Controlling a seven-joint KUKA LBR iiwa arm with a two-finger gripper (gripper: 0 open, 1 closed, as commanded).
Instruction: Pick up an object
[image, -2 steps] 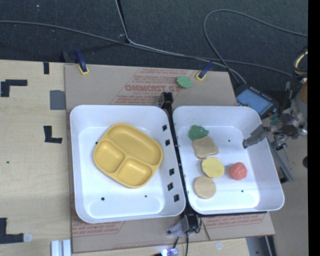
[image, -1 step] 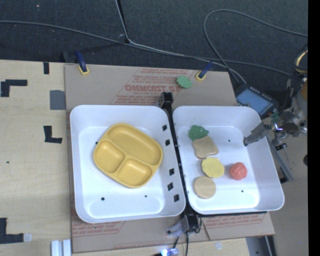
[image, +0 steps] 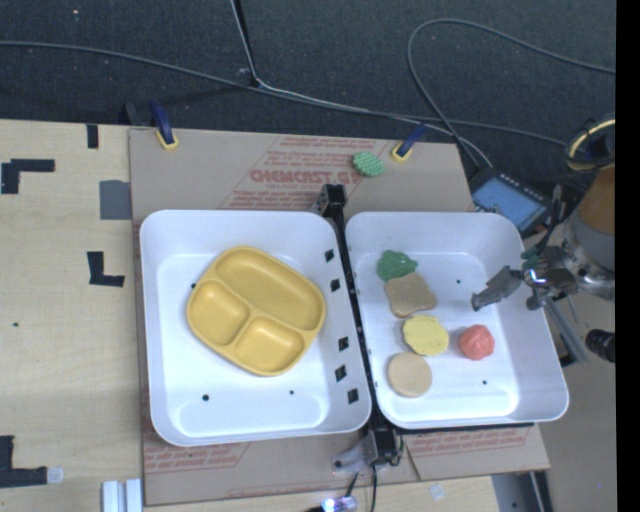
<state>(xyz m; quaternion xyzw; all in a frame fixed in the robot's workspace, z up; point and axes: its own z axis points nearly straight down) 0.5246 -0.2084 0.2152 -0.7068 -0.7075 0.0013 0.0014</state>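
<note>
The right bin (image: 500, 400) holds several small food-shaped toys. A green leafy piece (image: 395, 265) lies at the back, with a tan toast slice (image: 410, 295) just in front of it. A yellow piece (image: 426, 335), a red one (image: 477, 342) and a beige round one (image: 409, 374) lie nearer the front. My gripper (image: 500, 288) hangs over the right side of this bin. It is up and to the right of the red piece and apart from all the toys, with nothing seen in its grasp.
A yellow divided plate (image: 257, 309) lies in the left bin (image: 170, 400). A green knobbly toy (image: 368, 164) sits on the cardboard behind the bins. Black clips (image: 332, 200) run along the seam between the bins. Cables cross the dark floor at the back.
</note>
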